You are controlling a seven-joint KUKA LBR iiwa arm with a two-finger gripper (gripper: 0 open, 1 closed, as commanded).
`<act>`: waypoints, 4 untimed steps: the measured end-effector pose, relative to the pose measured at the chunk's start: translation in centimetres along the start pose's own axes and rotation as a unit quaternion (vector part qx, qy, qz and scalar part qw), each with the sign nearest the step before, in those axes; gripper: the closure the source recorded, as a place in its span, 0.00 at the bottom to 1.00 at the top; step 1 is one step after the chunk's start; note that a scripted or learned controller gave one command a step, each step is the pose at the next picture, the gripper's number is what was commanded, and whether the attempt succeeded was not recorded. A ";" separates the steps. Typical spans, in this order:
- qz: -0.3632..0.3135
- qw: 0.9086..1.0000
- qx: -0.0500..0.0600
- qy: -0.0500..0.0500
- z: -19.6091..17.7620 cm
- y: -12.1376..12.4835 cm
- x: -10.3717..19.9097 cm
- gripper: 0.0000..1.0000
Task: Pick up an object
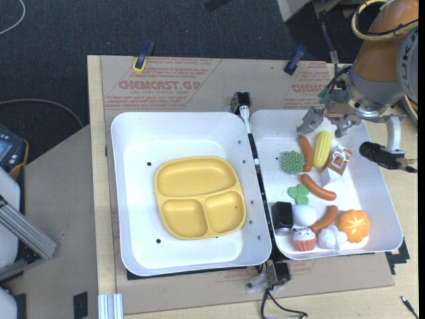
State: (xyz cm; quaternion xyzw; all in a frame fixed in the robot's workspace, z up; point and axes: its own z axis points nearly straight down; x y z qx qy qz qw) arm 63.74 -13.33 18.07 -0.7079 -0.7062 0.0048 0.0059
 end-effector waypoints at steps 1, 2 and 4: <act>-0.001 1.000 -0.008 -0.001 -1.0 0.3 0.0 0.00; -0.002 1.000 -0.005 0.000 4.4 1.1 0.7 0.00; -0.002 1.000 -0.008 -0.001 8.2 1.2 0.8 1.00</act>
